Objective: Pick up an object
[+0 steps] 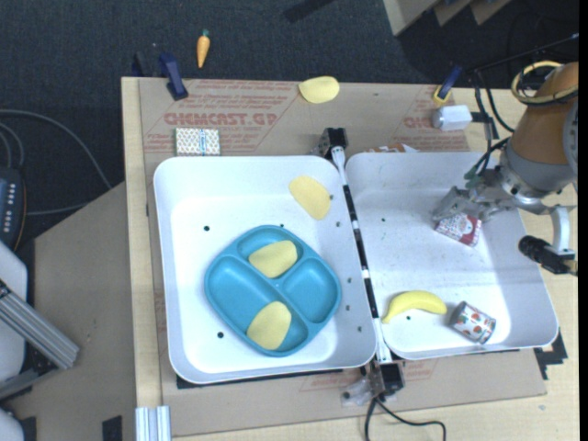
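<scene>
The grey two-finger claw (464,208) is low in the right white plastic bin (404,177), at its upper right part, with the orange-banded arm (542,136) reaching in from the right. Its fingers sit narrow, closed down onto a small crinkled red-and-white packet (459,228) that lies on the bin floor directly under the tips; whether the packet is truly clamped or only touched cannot be told.

Below the claw and a little left, near the bin's front wall, lies a yellow plastic banana (413,303). Just right of the banana, well below the claw, a small red-and-white printed can (472,321) lies on its side.

Left of the claw, across the divide, the left white bin (175,246) holds a yellow oval piece (310,197) by its upper right corner. Farther left and lower sits a blue 3-compartment plastic plate (317,288) with 2 yellow oval pieces, 1 in the upper compartment (273,258) and 1 in the lower compartment (269,324).

Above the bins, on the brown board (239,113), rests another yellow oval piece (319,89).
</scene>
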{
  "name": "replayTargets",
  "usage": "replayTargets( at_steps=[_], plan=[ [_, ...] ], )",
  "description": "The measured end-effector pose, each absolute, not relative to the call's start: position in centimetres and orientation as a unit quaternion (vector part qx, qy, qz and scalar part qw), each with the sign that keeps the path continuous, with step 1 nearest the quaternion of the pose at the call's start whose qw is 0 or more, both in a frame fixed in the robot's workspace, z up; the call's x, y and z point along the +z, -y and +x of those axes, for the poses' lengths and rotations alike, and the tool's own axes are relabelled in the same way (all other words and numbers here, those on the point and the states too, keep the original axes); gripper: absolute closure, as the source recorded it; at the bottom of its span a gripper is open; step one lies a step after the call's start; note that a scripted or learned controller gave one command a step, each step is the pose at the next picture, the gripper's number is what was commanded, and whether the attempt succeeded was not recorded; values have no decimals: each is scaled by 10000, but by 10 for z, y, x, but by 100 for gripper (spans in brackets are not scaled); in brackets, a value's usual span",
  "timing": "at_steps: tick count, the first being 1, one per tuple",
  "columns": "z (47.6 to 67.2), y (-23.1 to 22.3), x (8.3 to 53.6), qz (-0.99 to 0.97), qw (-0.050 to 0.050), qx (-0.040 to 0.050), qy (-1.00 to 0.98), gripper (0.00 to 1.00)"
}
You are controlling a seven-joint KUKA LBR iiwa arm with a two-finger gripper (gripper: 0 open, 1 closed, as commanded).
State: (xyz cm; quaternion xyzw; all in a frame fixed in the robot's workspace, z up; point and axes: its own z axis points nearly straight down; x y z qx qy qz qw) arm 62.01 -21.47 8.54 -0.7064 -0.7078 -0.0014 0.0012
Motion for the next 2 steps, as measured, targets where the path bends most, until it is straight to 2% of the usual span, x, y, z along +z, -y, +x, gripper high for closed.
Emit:
replayTargets(
  at_steps=[1, 2],
  plan=[
    [621, 215, 96, -7066, -4, -14, 7076, 100],
    [620, 215, 95, -7066, -2, -13, 7076, 0]
  ],
)
